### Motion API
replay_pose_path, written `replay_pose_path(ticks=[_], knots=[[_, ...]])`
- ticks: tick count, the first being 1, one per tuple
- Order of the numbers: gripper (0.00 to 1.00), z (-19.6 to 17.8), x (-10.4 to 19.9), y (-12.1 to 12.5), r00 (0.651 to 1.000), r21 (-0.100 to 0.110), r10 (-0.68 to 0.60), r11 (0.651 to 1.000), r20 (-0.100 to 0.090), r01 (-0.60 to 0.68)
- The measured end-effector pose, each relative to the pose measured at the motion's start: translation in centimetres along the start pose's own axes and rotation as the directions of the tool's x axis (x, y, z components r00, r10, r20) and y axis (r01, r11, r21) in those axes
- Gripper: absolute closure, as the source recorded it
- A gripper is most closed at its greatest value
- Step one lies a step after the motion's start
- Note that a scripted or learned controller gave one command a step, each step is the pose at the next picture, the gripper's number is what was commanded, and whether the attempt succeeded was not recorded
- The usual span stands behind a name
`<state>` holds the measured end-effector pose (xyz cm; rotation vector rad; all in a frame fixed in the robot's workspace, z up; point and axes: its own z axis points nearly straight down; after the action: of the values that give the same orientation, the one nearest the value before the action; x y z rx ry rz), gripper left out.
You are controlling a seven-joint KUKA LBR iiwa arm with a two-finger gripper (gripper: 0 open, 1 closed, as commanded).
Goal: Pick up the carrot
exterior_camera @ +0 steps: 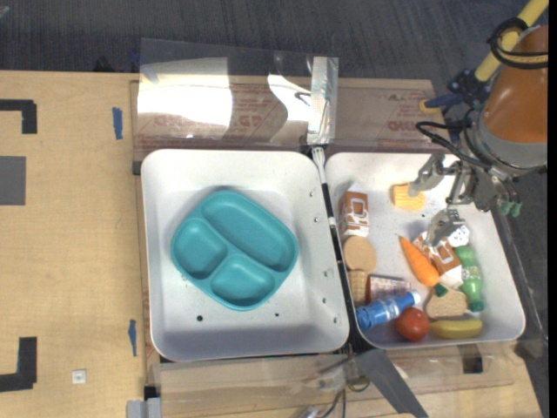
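- Two white bins sit side by side on the bench: the left bin (pixel 161 190) and the right bin (pixel 509 320).
- The left bin bears a teal plate (pixel 233 246) with three compartments, lying near its middle.
- The carrot (pixel 419 262) lies in the right bin, slanted, with its narrow tip toward the upper left and its thick end toward the lower right.
- Just to the right of the carrot is a small carton (pixel 446 261), and beside that a green bottle (pixel 471 279).
- A yellow piece of cheese (pixel 406 198) rests in the upper part of the right bin, well above the carrot.
- Along the left wall of that bin lie a brown packet (pixel 354 215) and a round cookie (pixel 359 253).
- Toward the near edge lie a blue bottle (pixel 384 310), a red tomato (pixel 412 324), a slice of bread (pixel 447 304) and a banana (pixel 456 326).
- The grey arm (pixel 515 103) with its orange band reaches in from the right.
- The gripper (pixel 451 227) hangs over the right bin, just above the carton and near the thick end of the carrot.
- Whether its jaws are apart or together cannot be told from this slant.
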<state>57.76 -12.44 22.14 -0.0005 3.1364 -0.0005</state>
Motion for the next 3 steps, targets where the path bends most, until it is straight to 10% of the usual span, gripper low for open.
replay_pose_path(ticks=[1,2,3], knots=[[0.00,12.2,1.7,-2.8,0.964,0.001,0.267,0.964,-0.007,-0.267],[1.00,10.8,1.3,-2.7,0.965,0.000,0.264,0.965,0.007,-0.264],[0.00,10.9,1.3,-2.7,0.965,0.000,0.263,0.965,0.005,-0.263]])
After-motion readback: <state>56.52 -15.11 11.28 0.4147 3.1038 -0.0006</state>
